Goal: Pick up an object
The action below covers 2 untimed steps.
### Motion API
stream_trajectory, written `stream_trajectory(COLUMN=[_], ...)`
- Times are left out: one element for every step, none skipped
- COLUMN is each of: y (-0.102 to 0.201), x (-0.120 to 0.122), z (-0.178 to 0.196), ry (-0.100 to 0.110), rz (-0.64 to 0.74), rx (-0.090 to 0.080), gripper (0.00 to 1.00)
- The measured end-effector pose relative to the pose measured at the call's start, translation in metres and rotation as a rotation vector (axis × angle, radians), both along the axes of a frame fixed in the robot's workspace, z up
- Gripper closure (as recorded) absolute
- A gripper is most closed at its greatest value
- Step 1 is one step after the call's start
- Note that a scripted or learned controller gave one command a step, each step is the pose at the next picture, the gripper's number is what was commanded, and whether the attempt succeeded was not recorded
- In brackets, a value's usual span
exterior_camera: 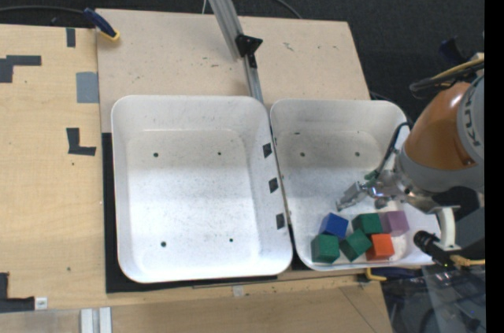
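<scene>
— Blocks (358, 234)?
— Clustered in right bin's (315, 123) near corner: blue, green, orange, purple.
— Gripper (353, 196)?
— Hovering just above them, jaws slightly parted, gripping nothing.

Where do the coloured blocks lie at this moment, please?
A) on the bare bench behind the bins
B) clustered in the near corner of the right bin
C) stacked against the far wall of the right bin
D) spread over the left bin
B: the blue block, the green blocks, the orange block and the purple block lie close together in the near part of the right bin, just below the gripper.
</scene>
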State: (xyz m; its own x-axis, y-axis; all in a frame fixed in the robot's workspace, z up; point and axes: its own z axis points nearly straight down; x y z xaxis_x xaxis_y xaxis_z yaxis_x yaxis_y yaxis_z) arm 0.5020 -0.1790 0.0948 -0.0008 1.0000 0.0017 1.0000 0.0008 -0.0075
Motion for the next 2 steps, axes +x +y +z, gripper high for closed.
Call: stream_trajectory(y=[0.0, -0.002], x=[0.001, -0.001], z=[0.013, 0.055], ry=[-0.004, -0.01], rz=[0.0, 0.0], rx=[0.0, -0.003], gripper=[1.0, 1.0])
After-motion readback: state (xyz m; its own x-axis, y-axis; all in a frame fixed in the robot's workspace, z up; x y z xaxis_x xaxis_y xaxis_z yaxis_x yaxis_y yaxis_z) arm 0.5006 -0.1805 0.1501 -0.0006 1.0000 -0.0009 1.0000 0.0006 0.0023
